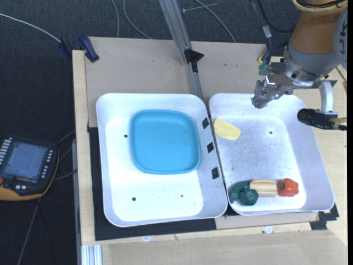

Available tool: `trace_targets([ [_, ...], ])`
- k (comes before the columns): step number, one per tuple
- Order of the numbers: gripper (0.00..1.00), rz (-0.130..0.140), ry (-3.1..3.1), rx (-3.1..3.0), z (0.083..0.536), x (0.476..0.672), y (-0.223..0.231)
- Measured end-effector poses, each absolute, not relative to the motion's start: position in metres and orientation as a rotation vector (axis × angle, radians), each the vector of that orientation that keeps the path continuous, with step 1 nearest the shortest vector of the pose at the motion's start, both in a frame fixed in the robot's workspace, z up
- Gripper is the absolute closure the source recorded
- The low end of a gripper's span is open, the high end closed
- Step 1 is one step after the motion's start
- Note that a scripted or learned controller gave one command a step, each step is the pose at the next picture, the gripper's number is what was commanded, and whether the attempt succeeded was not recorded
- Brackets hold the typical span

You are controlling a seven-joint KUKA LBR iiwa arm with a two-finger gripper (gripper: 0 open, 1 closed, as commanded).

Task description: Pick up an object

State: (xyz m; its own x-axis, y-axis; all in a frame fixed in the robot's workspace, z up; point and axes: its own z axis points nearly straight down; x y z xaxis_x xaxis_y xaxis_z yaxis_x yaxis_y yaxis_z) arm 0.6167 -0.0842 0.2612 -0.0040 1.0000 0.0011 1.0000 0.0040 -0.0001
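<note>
The right bin (309, 148) holds several small objects. A pale yellow piece (226, 129) lies near its far left corner. Along its near edge sit a dark green object (244, 194), a tan cylinder (264, 187) and a red object (287, 187), close together in a row. My gripper (263, 97) hangs over the far rim of the right bin, to the upper right of the yellow piece and well apart from it. Nothing shows under or in the gripper.
The left bin (110, 164) holds a blue square plate (164, 141). A slanted metal rod (179, 26) comes down to the gap between the bins. A black fitting (317, 116) juts by the right bin's far right rim. Cables lie behind the bench.
</note>
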Motion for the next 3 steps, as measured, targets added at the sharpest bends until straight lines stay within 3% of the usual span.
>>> trace_targets([
  [3,1.00,-0.001,-2.225,-2.216,0.228,0.630,0.077],
])
